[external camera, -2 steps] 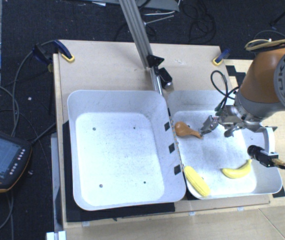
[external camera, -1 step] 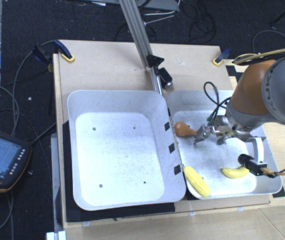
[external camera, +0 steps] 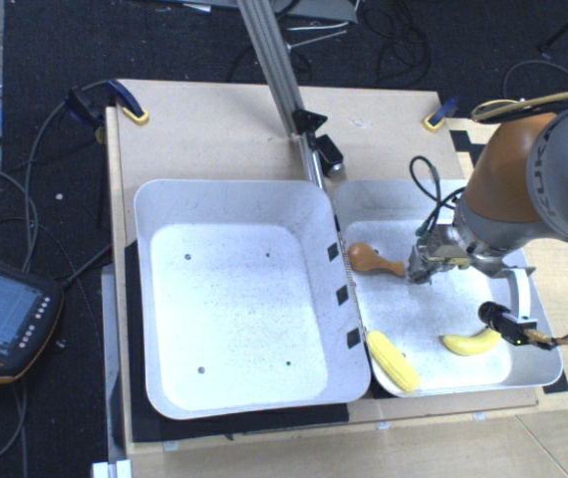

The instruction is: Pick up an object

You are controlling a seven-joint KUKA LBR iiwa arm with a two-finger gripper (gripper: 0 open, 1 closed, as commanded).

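Observation:
In the right bin point(external camera: 433, 207) lie a brown pear-shaped object point(external camera: 371, 258) near the left wall, a yellow corn cob point(external camera: 393, 360) at the front left corner, and a yellow banana point(external camera: 471, 343) toward the front right. My gripper point(external camera: 419, 270) is low in the right bin, just right of the brown object's thin end, close to it or touching it. The wrist hides the fingertips.
The left bin point(external camera: 234, 297) sits beside the right one, sharing a raised wall with black clips. A metal pole point(external camera: 274, 53) slants up from between the bins. A black cable fitting point(external camera: 503, 322) hangs by the banana.

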